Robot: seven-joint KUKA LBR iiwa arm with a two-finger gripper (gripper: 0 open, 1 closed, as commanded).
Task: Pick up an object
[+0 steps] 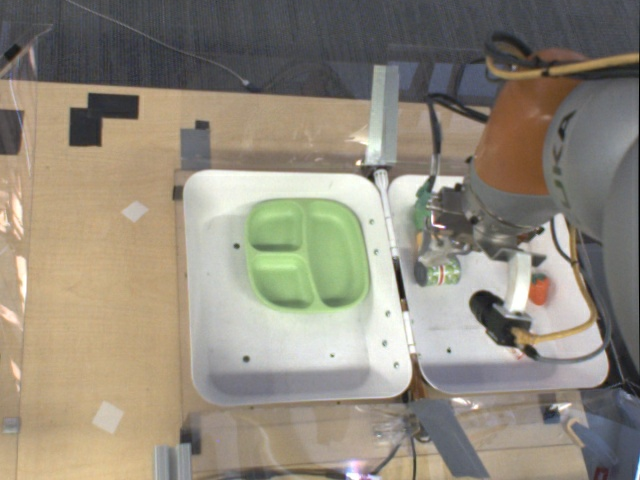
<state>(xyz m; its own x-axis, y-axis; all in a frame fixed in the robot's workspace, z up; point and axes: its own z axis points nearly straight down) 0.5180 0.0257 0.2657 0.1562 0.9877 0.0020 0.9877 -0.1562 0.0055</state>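
My gripper (pixel 438 240) hangs over the left half of the right bin (pixel 560 368), reaching down from the grey and orange arm. Right under its tip lies a small green and silver can-like object (pixel 441 272), on its side on the bin floor. Whether the gripper touches it is not visible. A small orange object (pixel 540 290) lies further right, partly behind the wrist. A bit of green object (pixel 424 204) peeks out beside the gripper, toward the bin's back left.
The left bin (pixel 220 358) holds a light green divided plate (pixel 305 254) in its middle. A metal divider (pixel 396 268) separates the two bins. The arm covers most of the right bin's back half.
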